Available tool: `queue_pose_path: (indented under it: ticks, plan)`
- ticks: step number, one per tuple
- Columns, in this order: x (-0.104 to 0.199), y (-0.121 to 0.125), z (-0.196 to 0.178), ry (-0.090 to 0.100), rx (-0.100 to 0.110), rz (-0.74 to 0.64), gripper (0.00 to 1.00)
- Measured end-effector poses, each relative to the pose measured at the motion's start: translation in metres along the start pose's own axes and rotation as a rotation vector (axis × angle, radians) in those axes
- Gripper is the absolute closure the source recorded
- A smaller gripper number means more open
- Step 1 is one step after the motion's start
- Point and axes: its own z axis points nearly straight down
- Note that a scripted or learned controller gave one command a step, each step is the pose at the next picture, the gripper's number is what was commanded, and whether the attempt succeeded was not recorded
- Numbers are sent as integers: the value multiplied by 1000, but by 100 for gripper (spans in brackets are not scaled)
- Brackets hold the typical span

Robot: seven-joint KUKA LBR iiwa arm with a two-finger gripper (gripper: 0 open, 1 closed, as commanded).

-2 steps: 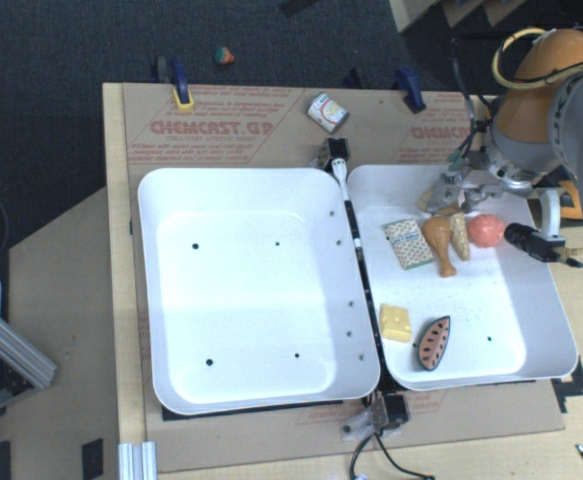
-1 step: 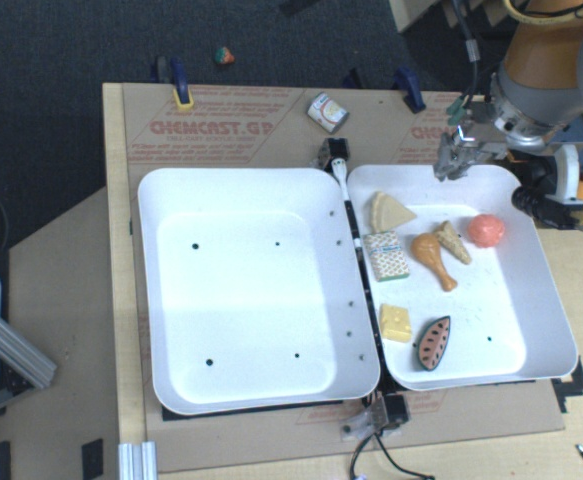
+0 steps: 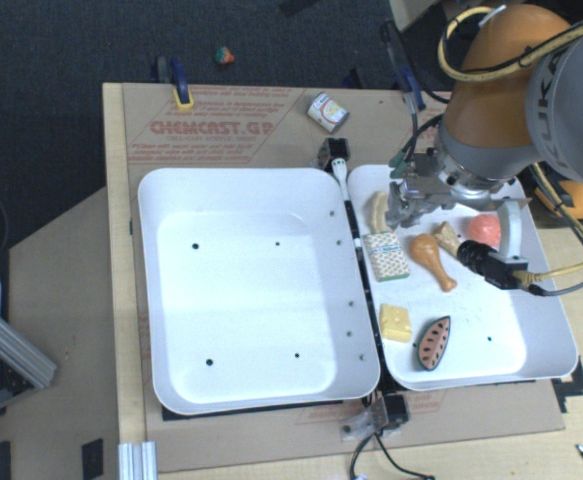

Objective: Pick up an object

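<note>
Hanging low over the back left corner of the right bin (image 3: 541, 353), the gripper (image 3: 403, 211) is close to the divider where the two bins meet, and I cannot tell from this slanted view how wide its fingers stand or whether anything is between them. The possible things to pick all lie in this bin: a pale curved piece (image 3: 378, 211) just beside the gripper, a patterned packet (image 3: 386, 256) in front of it, a toy drumstick (image 3: 433, 258), a pink round thing (image 3: 483, 229), a yellow block (image 3: 396, 322) and a dark oval thing (image 3: 432, 342) nearer the front. The risk, in my judgement, comes from crowding: the pale piece sits against the bin wall, so a finger may land on the rim or push the piece away. The packet lies flat and may slip out. The left bin (image 3: 171, 298) is well apart from all this.
</note>
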Motion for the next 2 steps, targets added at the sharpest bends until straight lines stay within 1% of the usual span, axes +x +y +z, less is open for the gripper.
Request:
queue_pose_path:
  ticks: [1,2]
  plan:
    - [59,87,-21,-4,-17,1,100]
    - [132,85,62,-2,3,1,100]
